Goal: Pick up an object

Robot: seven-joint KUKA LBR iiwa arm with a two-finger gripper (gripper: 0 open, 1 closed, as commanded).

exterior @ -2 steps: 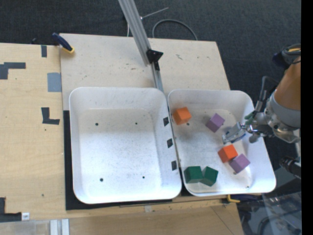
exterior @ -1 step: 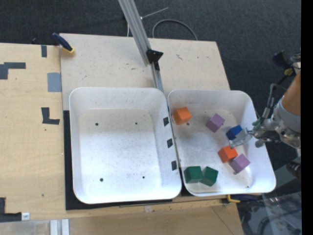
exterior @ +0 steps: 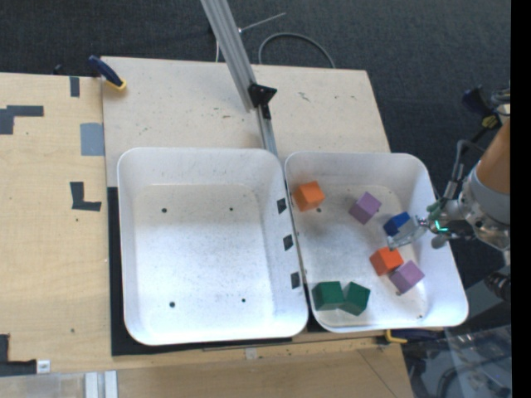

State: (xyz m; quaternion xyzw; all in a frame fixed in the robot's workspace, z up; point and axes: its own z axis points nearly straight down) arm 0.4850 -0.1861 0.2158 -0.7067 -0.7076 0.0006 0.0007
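The right bin holds several small cubes. An orange cube lies at its far left and a purple cube sits right of that. A blue cube rests near the bin's right wall. My gripper reaches in over that wall and sits right against the blue cube's near-right side; contact cannot be judged. Just below it are a second orange cube and a second purple cube. Two green cubes lie at the near edge.
The left bin stands beside the right one, sharing a raised middle rim. A slanted metal pole crosses above the bench at the back. A blue and yellow clamp lies at the far left.
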